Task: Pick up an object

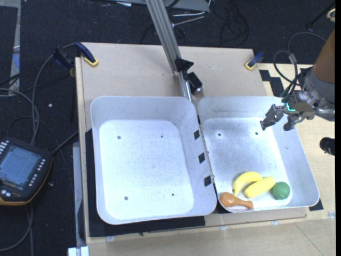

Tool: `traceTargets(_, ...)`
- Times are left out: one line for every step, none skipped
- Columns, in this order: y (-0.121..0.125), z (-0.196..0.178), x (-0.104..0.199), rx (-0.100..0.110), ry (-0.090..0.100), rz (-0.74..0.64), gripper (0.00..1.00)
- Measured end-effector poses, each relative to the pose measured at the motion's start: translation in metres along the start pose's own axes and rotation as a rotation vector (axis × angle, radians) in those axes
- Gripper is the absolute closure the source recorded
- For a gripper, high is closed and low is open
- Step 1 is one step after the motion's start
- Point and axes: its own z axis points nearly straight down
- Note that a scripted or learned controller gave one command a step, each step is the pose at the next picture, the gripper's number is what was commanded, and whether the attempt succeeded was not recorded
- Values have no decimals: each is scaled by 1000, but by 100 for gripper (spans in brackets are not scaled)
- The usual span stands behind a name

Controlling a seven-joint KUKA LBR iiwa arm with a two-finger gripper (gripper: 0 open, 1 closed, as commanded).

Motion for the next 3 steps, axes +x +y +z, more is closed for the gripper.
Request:
traceTargets(0,0,0,0,0,0,0)
traceTargets(-2,45,7,4,1,-1,0)
traceTargets(-12,102,8,5,1,0,0)
